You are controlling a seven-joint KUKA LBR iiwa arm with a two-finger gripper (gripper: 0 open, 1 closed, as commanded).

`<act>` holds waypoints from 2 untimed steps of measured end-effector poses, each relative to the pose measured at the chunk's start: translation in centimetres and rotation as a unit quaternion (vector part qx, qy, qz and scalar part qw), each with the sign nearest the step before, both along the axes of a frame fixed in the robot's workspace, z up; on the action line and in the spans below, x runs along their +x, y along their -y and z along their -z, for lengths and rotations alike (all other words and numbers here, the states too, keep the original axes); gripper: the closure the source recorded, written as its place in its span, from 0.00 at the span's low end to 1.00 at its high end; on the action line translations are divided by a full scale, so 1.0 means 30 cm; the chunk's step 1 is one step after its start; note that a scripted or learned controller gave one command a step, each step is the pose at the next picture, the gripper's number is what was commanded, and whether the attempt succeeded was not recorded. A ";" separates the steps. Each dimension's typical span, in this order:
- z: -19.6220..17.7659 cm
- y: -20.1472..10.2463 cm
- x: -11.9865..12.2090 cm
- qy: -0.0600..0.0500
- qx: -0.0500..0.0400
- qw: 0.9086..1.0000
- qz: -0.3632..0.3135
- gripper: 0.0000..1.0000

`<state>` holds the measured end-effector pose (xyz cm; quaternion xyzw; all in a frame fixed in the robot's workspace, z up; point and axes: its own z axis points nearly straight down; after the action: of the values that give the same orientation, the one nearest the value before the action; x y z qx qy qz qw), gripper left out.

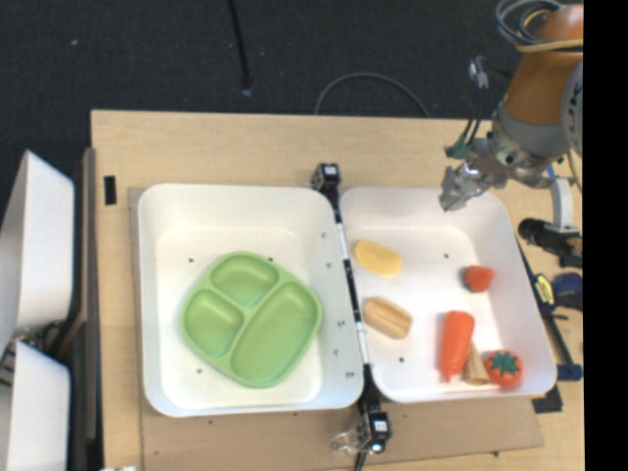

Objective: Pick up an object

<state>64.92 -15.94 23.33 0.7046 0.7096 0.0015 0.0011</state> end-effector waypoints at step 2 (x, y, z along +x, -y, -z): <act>-0.057 -0.381 0.006 -0.001 0.000 1.000 0.000 1.00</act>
<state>65.09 -4.53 25.04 0.7046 0.7096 0.0014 0.0004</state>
